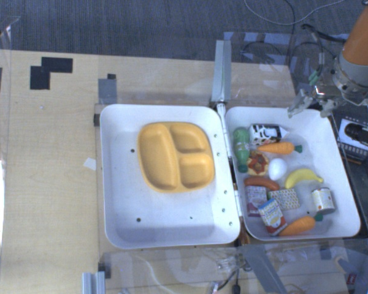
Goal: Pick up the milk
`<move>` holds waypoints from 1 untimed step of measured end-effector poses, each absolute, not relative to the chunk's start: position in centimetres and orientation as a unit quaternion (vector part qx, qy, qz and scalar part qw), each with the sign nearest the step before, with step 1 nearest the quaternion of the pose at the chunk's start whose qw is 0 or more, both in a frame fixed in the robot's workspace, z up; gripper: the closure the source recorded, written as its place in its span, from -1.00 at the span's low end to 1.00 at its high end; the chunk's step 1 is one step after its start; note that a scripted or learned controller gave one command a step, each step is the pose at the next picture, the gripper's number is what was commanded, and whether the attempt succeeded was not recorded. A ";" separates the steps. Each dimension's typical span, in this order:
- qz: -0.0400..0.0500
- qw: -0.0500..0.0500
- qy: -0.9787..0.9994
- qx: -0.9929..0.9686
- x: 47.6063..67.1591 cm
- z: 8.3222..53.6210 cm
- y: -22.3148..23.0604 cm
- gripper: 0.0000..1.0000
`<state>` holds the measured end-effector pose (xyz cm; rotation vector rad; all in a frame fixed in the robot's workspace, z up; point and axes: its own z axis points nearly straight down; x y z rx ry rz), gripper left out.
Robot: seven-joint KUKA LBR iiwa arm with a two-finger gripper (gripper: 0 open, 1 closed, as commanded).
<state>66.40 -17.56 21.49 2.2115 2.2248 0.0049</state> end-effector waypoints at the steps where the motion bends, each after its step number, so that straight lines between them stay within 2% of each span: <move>1: 0.006 0.009 0.714 0.700 67.5 12.2 -12.3 -1.00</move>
